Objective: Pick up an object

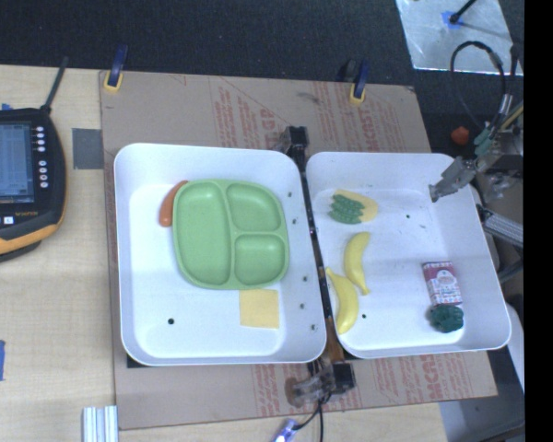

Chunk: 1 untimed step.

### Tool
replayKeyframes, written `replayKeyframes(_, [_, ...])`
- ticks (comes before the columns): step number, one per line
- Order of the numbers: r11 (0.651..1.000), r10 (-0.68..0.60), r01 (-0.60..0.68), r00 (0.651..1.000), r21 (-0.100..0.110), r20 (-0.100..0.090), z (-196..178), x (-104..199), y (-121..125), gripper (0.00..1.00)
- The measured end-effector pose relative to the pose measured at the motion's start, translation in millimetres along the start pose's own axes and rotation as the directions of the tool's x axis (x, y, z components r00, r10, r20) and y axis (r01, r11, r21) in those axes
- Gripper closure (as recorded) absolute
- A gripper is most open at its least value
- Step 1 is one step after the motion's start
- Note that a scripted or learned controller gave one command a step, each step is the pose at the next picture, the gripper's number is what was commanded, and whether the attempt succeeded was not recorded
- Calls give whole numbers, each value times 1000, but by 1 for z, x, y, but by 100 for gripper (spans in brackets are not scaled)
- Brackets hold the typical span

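At the right bin's (415, 343) far right rim my tool (440, 190) hangs over the upper corner; I cannot tell its state. The nearest pick, the red packet (442, 284), lies below it in the view, long axis running up-down, the dark green lump (446, 318) touching its lower end.

Two shallow white plastic bins sit side by side on a brown cardboard sheet (258, 99). In the left bin (134, 320) a green three-compartment plastic tray (229, 233) lies centrally, a flat yellow square slice (260, 308) just in front of it. The right bin (387, 339) holds a yellow toy banana (355, 261) near its middle, a small red carton (442, 284) to the right.
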State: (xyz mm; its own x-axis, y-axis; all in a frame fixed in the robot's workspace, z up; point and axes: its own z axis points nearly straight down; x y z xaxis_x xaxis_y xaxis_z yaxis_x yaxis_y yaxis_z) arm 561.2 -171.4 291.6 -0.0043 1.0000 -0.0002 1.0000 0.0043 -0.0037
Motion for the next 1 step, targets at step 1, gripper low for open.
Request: replayKeyframes(1, [1000,-2,2,1000,3,0,122,80,33,0])
